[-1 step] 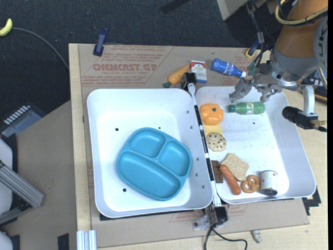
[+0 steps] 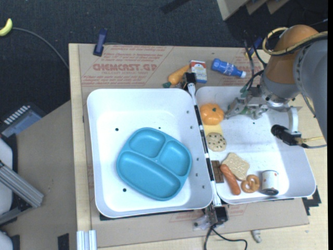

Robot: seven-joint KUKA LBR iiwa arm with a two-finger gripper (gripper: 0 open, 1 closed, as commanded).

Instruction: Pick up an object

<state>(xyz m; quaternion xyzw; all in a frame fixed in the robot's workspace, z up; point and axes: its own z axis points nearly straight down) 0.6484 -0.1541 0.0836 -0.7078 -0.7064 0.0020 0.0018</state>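
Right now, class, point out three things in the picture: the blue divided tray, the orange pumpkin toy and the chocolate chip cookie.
Blue divided tray (image 2: 153,163): camera view, centre ridge.
Orange pumpkin toy (image 2: 211,114): camera view, rounded top.
Chocolate chip cookie (image 2: 215,141): camera view, middle of its face.

Two white bins side by side on bench. Left bin holds blue divided tray. Right bin, along its left and lower part: orange fruit, cookie, cracker, hot dog, pretzel, small can. Gripper hangs low at right bin's upper edge (fingers hard to read). Upper centre, beyond bins: blue bottle, small carton.
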